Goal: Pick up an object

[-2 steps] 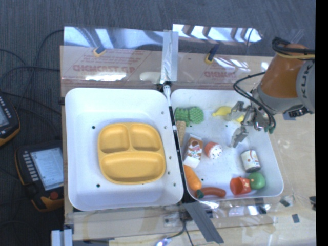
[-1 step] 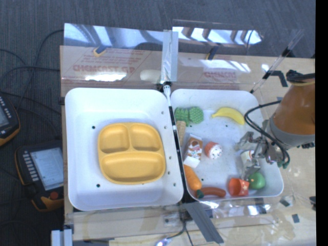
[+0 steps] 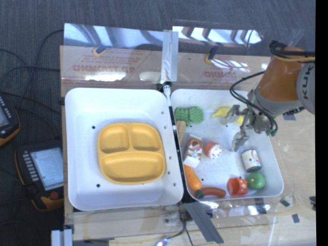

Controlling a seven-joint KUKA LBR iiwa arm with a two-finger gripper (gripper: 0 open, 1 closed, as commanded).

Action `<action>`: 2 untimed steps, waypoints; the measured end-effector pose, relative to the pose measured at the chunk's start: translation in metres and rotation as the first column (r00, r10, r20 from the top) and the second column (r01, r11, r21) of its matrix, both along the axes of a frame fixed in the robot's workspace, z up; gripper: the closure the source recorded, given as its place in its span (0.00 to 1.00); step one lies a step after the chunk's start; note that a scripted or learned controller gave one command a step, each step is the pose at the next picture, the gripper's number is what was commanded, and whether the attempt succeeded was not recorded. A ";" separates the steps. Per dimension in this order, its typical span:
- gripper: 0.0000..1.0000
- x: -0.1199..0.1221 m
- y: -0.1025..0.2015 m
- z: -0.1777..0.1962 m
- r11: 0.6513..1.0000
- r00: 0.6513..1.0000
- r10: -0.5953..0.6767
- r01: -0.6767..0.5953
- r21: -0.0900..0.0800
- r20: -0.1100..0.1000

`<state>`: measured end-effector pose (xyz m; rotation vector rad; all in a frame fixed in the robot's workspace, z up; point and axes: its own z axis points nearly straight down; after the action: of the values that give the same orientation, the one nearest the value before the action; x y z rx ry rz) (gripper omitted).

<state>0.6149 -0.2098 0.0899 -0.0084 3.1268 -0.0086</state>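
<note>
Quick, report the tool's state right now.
Tool: open, holding nothing, fingers spread above the floor of the right bin, between the yellow banana and the small can.

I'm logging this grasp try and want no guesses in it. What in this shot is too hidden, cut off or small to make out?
- Gripper, camera view: small and dark against the right bin; whether it touches anything cannot be told.
- Arm: cut off by the right edge.
- Small can: label too small to read.
- Carrot: its lower end is hidden under the red sausage.
- Handheld device: cut off by the left edge.
</note>
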 end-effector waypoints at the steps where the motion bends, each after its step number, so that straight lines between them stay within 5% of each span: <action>1: 0.00 0.051 0.023 -0.001 0.987 0.987 0.159 -0.159 0.002 -0.031; 2: 1.00 0.057 0.025 0.012 0.987 0.987 0.158 -0.158 -0.003 -0.001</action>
<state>0.6714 -0.1845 0.1016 -0.2561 3.1172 -0.0111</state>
